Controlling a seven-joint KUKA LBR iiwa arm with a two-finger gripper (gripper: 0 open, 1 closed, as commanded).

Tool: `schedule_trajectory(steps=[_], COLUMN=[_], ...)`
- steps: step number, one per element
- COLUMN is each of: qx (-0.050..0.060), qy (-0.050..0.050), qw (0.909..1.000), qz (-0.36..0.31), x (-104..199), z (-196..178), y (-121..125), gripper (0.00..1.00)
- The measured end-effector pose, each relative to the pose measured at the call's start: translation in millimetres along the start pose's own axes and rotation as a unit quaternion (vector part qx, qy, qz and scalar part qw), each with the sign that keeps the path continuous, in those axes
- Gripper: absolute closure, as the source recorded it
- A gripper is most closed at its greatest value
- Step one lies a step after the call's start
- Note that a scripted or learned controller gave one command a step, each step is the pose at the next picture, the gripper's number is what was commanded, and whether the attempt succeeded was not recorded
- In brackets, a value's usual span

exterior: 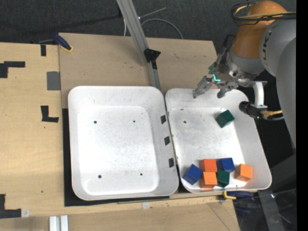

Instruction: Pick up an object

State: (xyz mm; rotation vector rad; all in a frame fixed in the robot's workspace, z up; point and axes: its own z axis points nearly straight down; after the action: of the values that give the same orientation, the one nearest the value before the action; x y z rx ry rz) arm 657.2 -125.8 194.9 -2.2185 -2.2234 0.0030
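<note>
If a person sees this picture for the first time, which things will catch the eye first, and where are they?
The grey arm with its orange band comes in at the upper right, its open gripper above the far edge of the right bin. A cluster of orange, blue and green blocks lies along that bin's near edge, and one dark green block sits alone closer to the gripper.

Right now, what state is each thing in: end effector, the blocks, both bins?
end effector: open, above the right bin's far rim, holding nothing
lone green block: loose in the right bin, tilted
block cluster: packed along the near wall
right bin: holds all blocks
left bin: upright, flat on the bench
</note>
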Motion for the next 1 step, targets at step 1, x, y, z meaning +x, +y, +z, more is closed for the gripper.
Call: schedule_trajectory(steps=[1], qx=[0.002], qy=[0.000], qw=[1.0000], qz=[0.000], x=[7.1], z=[62.7], y=[0.7], gripper=[0.00])
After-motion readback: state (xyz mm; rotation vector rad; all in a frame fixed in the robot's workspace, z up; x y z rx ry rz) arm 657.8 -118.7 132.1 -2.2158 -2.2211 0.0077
